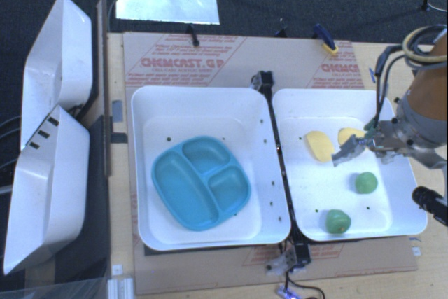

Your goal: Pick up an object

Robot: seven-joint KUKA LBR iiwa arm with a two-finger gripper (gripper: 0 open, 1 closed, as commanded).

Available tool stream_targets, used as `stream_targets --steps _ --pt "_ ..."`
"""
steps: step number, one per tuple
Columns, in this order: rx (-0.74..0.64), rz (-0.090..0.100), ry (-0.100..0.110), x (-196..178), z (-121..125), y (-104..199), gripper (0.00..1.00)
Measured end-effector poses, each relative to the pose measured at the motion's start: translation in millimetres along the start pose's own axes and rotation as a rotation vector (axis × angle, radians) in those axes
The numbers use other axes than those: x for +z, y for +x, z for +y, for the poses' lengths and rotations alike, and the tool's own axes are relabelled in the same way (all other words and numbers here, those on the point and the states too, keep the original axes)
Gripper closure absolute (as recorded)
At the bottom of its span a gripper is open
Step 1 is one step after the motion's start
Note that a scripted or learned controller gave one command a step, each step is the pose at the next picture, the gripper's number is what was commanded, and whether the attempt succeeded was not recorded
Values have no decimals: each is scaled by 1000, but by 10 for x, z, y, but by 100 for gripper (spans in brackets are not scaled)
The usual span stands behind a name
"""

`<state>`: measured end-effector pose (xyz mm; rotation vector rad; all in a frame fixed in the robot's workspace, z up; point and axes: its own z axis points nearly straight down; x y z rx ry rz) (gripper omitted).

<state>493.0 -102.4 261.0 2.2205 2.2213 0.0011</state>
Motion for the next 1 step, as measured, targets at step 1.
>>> stream_targets --steps 1 --pt "1 0 5 534 715 -365 0"
